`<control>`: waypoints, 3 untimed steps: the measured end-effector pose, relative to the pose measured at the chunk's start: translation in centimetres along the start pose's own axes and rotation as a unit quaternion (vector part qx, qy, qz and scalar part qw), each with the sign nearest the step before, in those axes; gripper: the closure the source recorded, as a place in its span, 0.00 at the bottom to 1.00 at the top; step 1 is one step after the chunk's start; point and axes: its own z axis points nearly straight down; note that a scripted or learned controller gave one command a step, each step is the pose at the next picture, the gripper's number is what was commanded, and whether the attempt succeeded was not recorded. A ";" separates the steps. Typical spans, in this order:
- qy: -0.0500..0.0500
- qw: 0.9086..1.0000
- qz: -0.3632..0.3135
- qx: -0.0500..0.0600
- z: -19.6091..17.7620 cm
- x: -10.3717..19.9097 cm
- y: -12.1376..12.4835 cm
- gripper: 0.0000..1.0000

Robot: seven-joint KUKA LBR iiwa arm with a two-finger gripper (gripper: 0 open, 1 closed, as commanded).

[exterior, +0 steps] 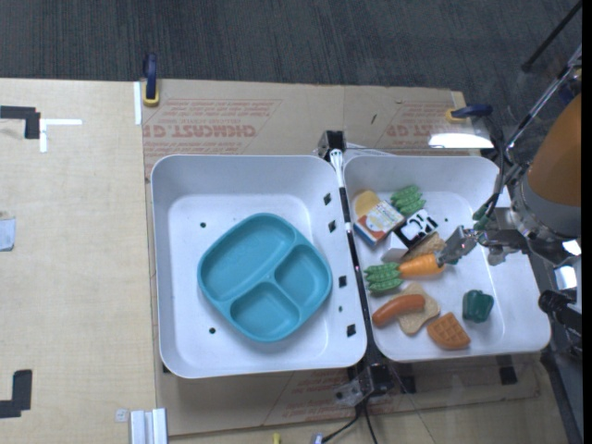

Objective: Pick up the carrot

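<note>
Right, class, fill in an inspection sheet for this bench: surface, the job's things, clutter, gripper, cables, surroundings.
Surface: cardboard-covered bench; left bin holds a teal divided plate.
Job's things: carrot lying in the right bin.
Clutter: sausage, waffle, green pepper, milk carton around the carrot.
Gripper: gripper at the carrot's orange end; grip unclear.
Cables: one below the bins.
Surroundings: clamps at the cardboard's edge.

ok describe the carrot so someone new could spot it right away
Look in the right white bin, near its middle. The carrot lies on its side there, just above the sausage. It alone has an orange body ending in a leafy green top, which points toward the left bin.
</note>
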 end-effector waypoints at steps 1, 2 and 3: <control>0.001 1.000 0.030 0.000 11.7 2.0 2.1 0.00; 0.001 0.999 0.033 0.000 10.8 1.9 2.2 1.00; 0.001 0.999 0.033 0.000 10.8 1.9 2.2 0.00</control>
